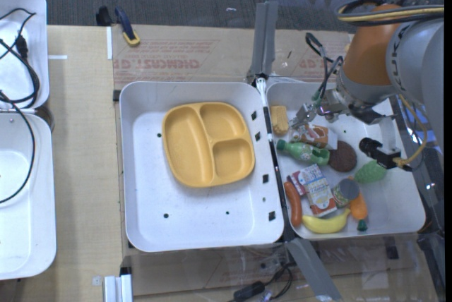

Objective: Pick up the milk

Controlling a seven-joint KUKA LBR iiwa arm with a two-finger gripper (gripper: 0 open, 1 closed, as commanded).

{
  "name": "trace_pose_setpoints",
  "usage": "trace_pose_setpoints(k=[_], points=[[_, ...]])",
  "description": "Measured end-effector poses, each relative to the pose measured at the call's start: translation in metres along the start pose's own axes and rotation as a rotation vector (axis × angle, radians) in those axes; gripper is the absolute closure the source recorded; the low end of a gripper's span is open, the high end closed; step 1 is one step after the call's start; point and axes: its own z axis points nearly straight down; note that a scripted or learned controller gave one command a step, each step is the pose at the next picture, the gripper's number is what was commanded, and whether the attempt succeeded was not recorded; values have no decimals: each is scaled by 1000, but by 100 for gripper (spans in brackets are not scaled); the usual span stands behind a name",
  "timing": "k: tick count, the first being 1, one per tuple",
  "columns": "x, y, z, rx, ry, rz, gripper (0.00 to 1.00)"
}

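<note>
Crowding the milk (317, 190): green bottle (302, 150), sausage (294, 203), banana (325, 224), can (346, 190).

— The two bins (134, 173): plastic?
— They look it: white, smooth, a dull sheen. The yellow divided plate (209, 143) is matt plastic.
— And the bench?
— Pale wood grain on the benchtop (78, 124), with printed brown cardboard (183, 57) lying flat on it.
— The milk carton (317, 189)?
— Glossy printed card. The banana (326, 224) beside it shines like moulded plastic.
</note>
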Motion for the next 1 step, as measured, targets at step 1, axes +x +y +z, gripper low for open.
trace_pose_setpoints(k=[1], points=[[1,4,-14,-8,3,1,100]])
